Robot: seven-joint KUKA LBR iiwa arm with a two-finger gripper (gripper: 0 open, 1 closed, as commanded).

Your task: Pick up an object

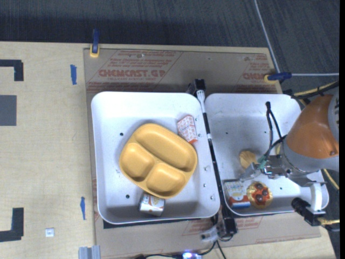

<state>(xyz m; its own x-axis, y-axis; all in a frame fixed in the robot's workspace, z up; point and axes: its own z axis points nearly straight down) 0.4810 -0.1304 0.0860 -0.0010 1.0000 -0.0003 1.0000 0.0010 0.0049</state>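
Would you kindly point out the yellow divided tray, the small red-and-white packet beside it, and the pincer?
yellow divided tray (157, 159), camera view, on the ridge between its compartments.
red-and-white packet (186, 128), camera view, middle of its printed face.
pincer (252, 169), camera view, between its fingertips in the right bin.

Two white bins side by side: left bin (102, 144), right bin (237, 109), both sitting on a brown cardboard sheet (161, 69) with red print. Sheet lies on a light wood bench (43, 144). Blue tape marks (73, 74) on bench. Clamp (95, 43) at sheet's far-left corner.
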